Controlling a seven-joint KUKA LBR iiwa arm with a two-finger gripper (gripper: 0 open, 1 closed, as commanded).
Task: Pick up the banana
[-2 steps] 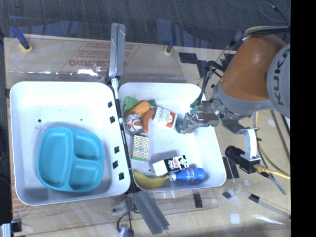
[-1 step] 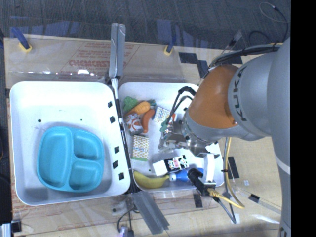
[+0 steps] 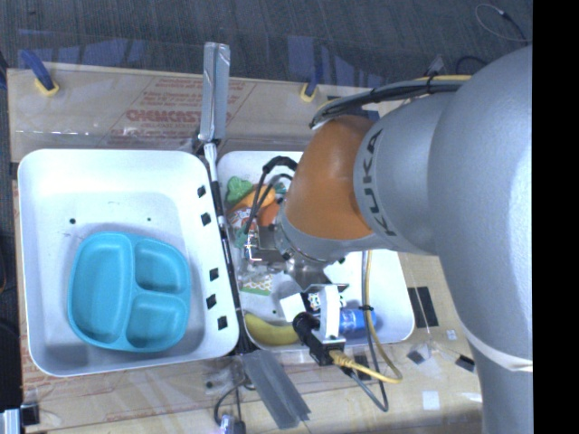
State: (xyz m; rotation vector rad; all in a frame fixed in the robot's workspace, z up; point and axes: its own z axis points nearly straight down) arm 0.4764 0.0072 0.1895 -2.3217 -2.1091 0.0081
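The yellow banana lies at the near edge of the right bin, against its front wall, and its right end is hidden under a black and white part of the arm. My gripper hangs low over the left side of that bin, a little behind the banana, below the orange wrist band. The arm covers much of the bin's contents.
The left bin holds a blue divided plate. In the right bin a green item and an orange item lie at the back left, and a blue object at the front right. A yellow cable trails over the front edge.
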